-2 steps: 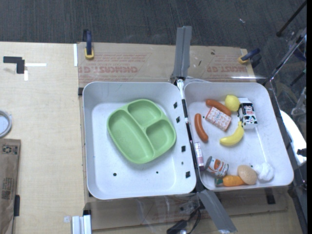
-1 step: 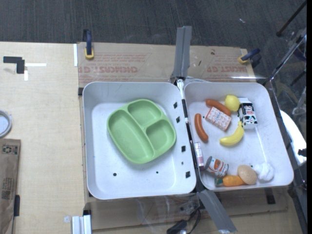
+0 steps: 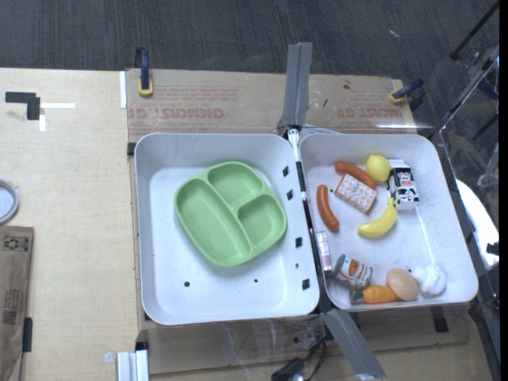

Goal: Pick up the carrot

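The carrot [image 3: 377, 294] is small and orange, with a green stub at its left end. It lies flat against the front wall of the right bin [image 3: 447, 236]. On its left it touches a small tin can [image 3: 353, 271] lying on its side. On its right it touches a tan, egg-shaped roll [image 3: 403, 285].
The right bin also holds two sausages [image 3: 327, 207] [image 3: 355, 172], a lemon [image 3: 379, 167], a banana [image 3: 379, 222], a pink box [image 3: 355, 194], a white carton [image 3: 403, 186] and a white ball [image 3: 432, 279]. A green divided plate [image 3: 230, 213] sits in the left bin [image 3: 163, 280].
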Controlling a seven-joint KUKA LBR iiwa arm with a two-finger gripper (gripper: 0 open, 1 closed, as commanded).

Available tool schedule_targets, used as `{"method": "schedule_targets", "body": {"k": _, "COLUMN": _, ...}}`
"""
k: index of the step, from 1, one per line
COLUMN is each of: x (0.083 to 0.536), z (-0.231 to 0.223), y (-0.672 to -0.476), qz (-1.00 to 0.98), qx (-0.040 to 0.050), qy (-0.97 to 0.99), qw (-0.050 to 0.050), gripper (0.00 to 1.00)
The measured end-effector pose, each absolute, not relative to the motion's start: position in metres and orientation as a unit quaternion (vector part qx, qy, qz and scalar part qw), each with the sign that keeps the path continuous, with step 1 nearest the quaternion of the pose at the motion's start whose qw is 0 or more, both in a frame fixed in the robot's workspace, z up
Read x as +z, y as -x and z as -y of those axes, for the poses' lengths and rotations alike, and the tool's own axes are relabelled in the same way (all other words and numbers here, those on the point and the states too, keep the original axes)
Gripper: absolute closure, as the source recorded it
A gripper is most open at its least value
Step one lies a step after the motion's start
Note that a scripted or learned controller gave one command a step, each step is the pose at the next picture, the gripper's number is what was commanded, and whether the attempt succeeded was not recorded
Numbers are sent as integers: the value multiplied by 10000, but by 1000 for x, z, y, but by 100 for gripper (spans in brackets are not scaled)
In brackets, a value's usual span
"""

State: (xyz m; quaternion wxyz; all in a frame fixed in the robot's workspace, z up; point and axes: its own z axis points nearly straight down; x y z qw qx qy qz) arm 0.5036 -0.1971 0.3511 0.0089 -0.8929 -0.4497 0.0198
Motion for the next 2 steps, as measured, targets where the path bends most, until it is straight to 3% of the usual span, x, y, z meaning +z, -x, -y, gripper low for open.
{"method": "schedule_targets", "body": {"k": 2, "x": 358, "z": 198, "y": -507, "qz": 4511, "qx": 303, "qy": 8918, "qw": 136, "gripper": 100}}
